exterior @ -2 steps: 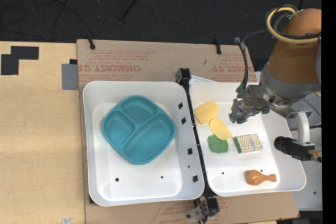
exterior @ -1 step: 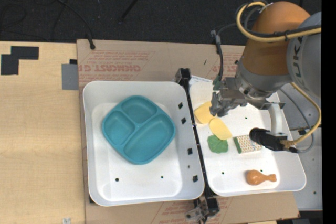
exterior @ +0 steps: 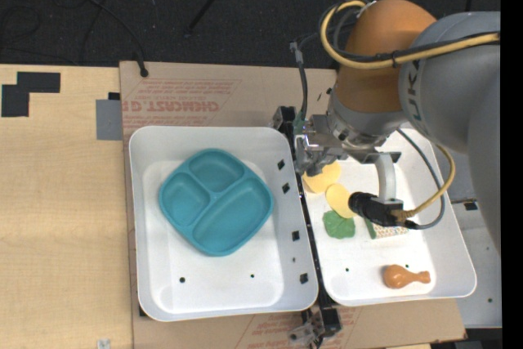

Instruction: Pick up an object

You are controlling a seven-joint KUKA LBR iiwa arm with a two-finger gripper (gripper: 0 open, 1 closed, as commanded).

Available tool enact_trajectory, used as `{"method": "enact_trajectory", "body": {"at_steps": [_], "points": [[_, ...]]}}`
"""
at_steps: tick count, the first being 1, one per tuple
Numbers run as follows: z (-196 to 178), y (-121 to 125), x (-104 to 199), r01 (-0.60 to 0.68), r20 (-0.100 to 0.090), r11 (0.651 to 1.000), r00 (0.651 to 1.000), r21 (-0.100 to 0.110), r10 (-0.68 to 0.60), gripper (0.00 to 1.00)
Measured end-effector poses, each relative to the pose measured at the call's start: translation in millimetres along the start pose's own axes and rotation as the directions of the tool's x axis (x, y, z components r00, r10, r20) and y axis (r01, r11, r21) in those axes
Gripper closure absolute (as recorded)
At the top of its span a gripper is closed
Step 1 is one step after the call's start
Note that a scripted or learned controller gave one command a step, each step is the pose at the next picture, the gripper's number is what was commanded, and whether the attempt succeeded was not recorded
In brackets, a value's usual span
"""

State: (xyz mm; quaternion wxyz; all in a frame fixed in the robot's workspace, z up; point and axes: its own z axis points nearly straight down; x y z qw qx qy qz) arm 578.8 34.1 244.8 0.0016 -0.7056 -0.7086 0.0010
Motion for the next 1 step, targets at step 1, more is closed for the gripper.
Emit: {"method": "enact_trajectory", "body": {"at_steps": [1], "points": [[18.7,10.2,43.4,0.000,0.001,1.000,1.000,0.001,0.000,1.00]]}}
